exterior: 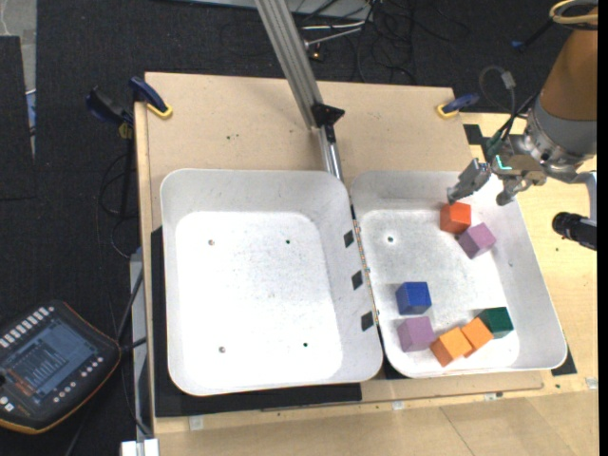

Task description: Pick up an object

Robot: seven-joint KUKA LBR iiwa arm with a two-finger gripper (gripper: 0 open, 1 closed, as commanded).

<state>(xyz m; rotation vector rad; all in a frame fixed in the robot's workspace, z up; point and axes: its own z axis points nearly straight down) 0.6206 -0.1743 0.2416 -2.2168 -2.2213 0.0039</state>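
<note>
Overhead slanted view of the surface (pixel 247 122), a tan board carrying two shallow white bins side by side. The left bin (pixel 190 255) shows only its speckled white floor. The right bin (pixel 532 293) holds six small blocks. An orange block (pixel 456 217) lies near the bin's far right corner, with a light purple block (pixel 477 239) just beside it on the near side, apparently touching it at one corner. A blue block (pixel 413 297) sits near the middle of the bin, and a second purple block (pixel 415 332) lies immediately in front of it. Along the near rim, a second orange block (pixel 454 342) adjoins a green block (pixel 495 323).

The grey arm (pixel 570 93) enters from the right, and its tool (pixel 487 186) hangs over the far right corner of the right bin, just beyond the orange block there. The two fingers (pixel 465 184) are spread apart, one near the orange block and the other toward the bin's right wall, with nothing between them. All blocks rest on the bin floor.

A grey metal pole (pixel 290 41) slants across the far edge of the surface. A handheld control pendant (pixel 47 359) lies on the dark floor at lower left.
</note>
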